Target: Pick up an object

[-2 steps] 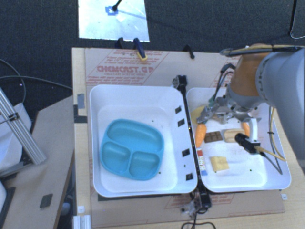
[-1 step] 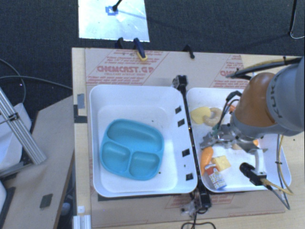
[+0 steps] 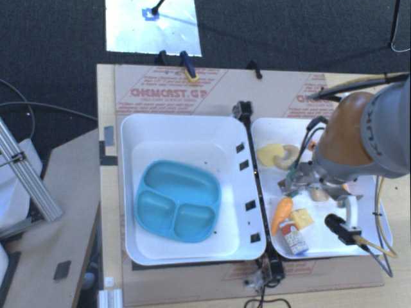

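The arm sits low in the right bin [image 3: 369, 252], its gripper [image 3: 297, 179] just above the carrot [image 3: 281, 213]; whether it is clenched I cannot tell. This looks like the reach step; next comes closing and lifting.

A: Light even, overhead, fairly bright. White bins [image 3: 192, 128] near blown out, little texture left on the walls

B: Shadows?

A: Soft, short ones under the blue tray [image 3: 178, 199] and the arm [image 3: 363, 136]. Metal sheet [image 3: 153, 18] at top glares pale. Dark floor loses detail. Whole frame slightly soft, grainy; small items in right bin blur together
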